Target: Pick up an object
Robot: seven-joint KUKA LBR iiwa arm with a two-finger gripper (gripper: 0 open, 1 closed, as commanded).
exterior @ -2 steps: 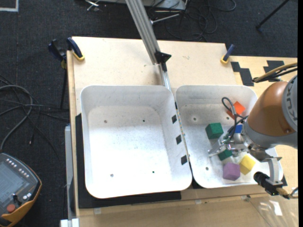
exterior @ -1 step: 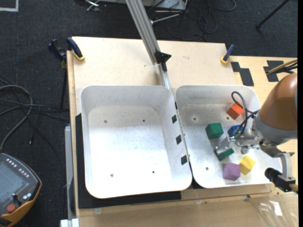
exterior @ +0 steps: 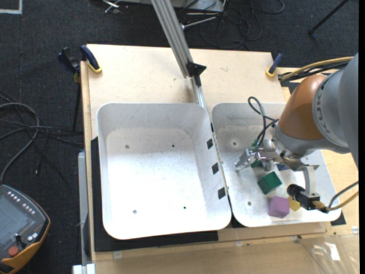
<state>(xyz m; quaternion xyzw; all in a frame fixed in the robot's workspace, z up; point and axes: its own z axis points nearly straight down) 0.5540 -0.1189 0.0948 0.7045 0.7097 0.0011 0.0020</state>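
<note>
Where the arm (exterior: 319, 113) comes in from your three o'clock, you see its grey body and orange band hanging over the right bin (exterior: 228, 119), with the pincer (exterior: 251, 160) low over that bin's floor, near its middle. You cannot tell from this slant whether the pincer is released or clenched, and nothing shows plainly between its tips. Just at four o'clock from the pincer lies a green block (exterior: 269, 182), tilted, close under the wrist; whether metal touches it you cannot tell. At five o'clock from the green block, near the bin's front rim, sits a purple block (exterior: 278, 206), and just beside that, toward three o'clock, a small yellow piece (exterior: 295, 205) partly hidden behind a black fitting on the cable (exterior: 302, 197). The left bin (exterior: 108, 153) lies at nine o'clock from the right one, the two touching along their shared edge, where a few small dark marks run down the rim. Both bins rest on the pale counter (exterior: 142, 73), and a slanted metal rail (exterior: 171, 27) rises from the counter's far side toward twelve o'clock. At the counter's far corners you see yellow clamps (exterior: 91, 61). A handheld control pendant (exterior: 20, 227) lies on the dark floor at eight o'clock.
</note>
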